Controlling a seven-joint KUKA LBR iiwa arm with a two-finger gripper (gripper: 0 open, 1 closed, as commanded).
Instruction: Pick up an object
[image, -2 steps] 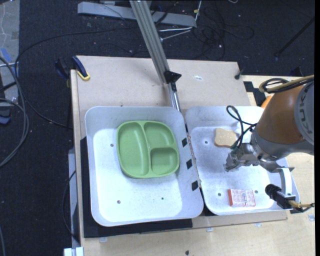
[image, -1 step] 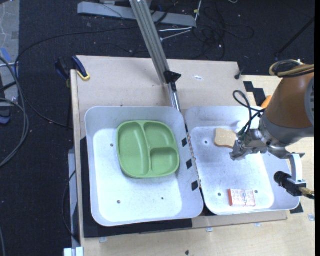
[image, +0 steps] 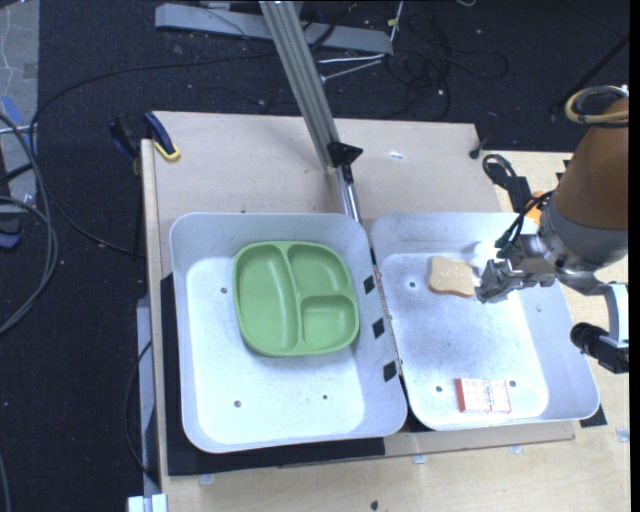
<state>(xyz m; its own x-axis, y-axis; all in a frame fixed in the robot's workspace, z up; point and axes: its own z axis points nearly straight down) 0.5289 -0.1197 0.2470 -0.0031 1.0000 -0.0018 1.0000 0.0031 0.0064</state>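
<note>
The left bin (image: 200, 400) holds a green tray (image: 296, 298); the right bin (image: 560, 395) holds a tan bread slice (image: 451, 277) at its far side and a small red-and-white box (image: 484, 395) near its front edge. The gripper (image: 492, 290) sits low, just right of the bread; how its jaws stand I cannot tell. To pick well, it should centre over the bread, straddle the slice's narrow width, press down to the floor, then close and lift straight.
</note>
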